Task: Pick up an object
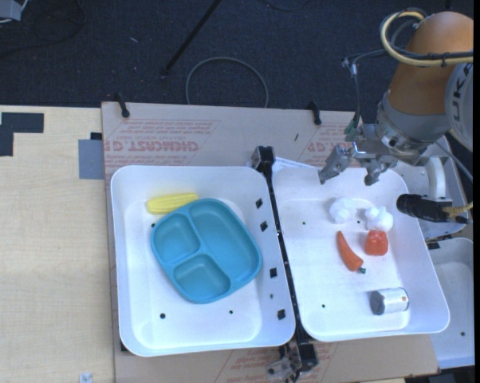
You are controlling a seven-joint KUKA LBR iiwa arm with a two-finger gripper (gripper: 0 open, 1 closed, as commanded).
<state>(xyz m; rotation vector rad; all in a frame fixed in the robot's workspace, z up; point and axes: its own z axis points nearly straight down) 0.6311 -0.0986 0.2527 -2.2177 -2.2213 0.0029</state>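
Blue three-compartment plastic plate (205,250) beside ridged yellow corn (171,203).

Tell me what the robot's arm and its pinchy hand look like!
The arm is chunky and rounded, grey with a big shiny orange band near the wrist. A yellowish cable loops beside the orange part. At its end sits a grey metal gripper with two thin dark fingers. Part of a dark printed letter shows on the grey casing at the right.
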